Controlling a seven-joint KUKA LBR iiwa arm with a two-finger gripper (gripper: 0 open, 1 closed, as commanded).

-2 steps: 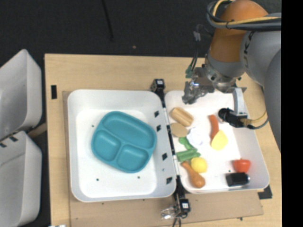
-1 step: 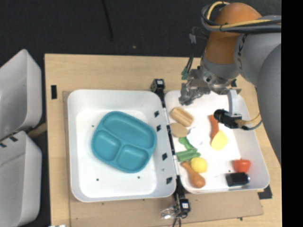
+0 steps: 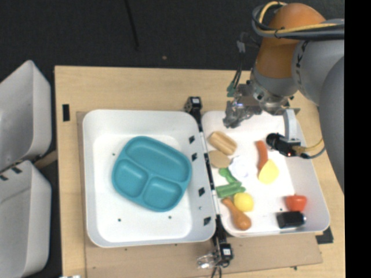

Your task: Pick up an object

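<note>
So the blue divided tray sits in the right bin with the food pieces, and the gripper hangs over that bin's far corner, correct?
Not quite. The camera view shows the blue divided tray alone in the left bin; the food pieces, such as the bread roll, lie in the right bin. The gripper does hang over the right bin's far corner.

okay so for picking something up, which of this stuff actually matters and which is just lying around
Matters: claw; right bin and its toy food: bread roll, hot dog, lemon, carrot, green beans, tomato.

Lying around: left bin, teal divided plate.
</note>
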